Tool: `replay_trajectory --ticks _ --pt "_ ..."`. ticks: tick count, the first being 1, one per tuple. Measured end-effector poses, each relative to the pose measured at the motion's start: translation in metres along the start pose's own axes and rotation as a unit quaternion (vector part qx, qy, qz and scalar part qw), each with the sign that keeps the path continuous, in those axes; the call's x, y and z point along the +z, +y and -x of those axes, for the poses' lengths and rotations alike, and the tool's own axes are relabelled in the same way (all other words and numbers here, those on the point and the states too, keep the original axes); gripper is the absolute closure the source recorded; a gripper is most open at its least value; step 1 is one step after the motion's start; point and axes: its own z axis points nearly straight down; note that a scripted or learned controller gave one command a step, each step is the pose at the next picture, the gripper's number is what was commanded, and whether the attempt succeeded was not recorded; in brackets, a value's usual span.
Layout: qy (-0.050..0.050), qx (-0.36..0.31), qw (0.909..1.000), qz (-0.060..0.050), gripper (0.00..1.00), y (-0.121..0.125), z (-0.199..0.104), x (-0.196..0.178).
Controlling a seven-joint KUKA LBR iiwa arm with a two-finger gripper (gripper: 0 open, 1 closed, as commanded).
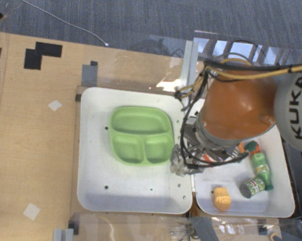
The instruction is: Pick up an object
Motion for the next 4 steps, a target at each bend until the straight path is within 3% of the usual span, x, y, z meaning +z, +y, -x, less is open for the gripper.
replay_trajectory --ticks 1,2,3,4 --pt "-0.001 0.056 0.9984 0.0 1.0 0.051 0.046 -0.002" --pt "0.0 -0.043 0.9991 0.001 1.0 0.047 0.047 0.017" --pt "0.0 0.136 0.9907 0.001 1.0 0.07 0.072 0.031" --pt "-0.001 0.018 0.9998 0.0 1.0 0.056 0.085 0.035"
